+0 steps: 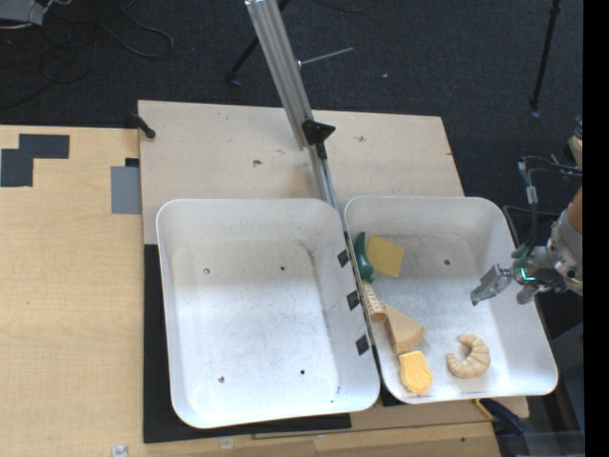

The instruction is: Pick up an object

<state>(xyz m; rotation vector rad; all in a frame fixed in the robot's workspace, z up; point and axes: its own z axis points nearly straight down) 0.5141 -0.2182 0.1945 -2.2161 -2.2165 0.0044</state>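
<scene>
Right now the claw hangs at the right edge of the right bin, its two fingers spread apart with nothing between them. Every object lies in that bin: a yellow block near the divider, a tan wedge lower down, a small orange-yellow piece near the front wall, and a curled, ridged pastry-like piece just right of it. The curled piece sits nearest the claw and stands apart from its neighbours, so it looks the easiest target. To do this well, the claw should centre over it, turn so the fingers straddle its narrow width, and descend fully before closing. The left bin offers nothing to aim at.
</scene>
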